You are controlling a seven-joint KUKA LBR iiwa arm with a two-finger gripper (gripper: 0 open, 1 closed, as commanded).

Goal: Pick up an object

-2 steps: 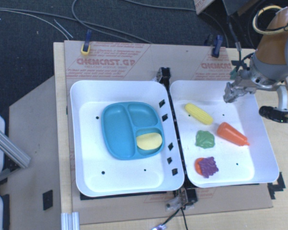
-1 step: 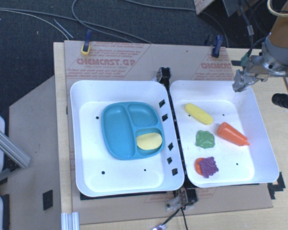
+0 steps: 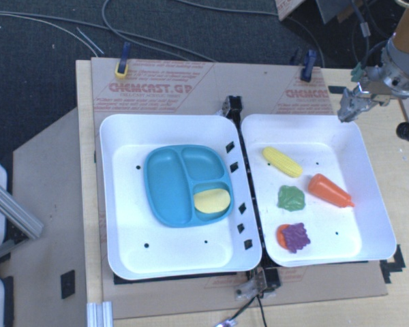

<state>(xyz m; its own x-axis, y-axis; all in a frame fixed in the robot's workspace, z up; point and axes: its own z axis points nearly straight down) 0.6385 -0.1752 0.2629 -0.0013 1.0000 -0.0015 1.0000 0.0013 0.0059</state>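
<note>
- The toy carrot (image 3: 330,190) lies in the right bin (image 3: 368,182), near its right wall, long axis slanting from upper left to lower right, the pointed tip toward the lower right.
- The toy corn cob (image 3: 282,161) lies up and left of it, long axis also running upper left to lower right; which end is the tip is hard to tell.
- A green leafy toy (image 3: 291,197) sits between them, slightly lower, and a purple grape cluster (image 3: 296,236) rests below it against a small red piece.
- The left bin (image 3: 123,203) bears a blue divided plate (image 3: 177,182); a pale yellow piece (image 3: 211,200) lies in its small lower-right compartment.
- The gripper (image 3: 348,107) hangs above the right bin's upper right corner, with nothing between its fingers; they look closed or nearly so, though it is small and blurred here.
- The arm is cut off by the frame's right and top edges.
- The bins rest on a cardboard-covered bench (image 3: 191,87) held by two clamps, with cables on the dark carpet (image 3: 41,53) beyond.
</note>
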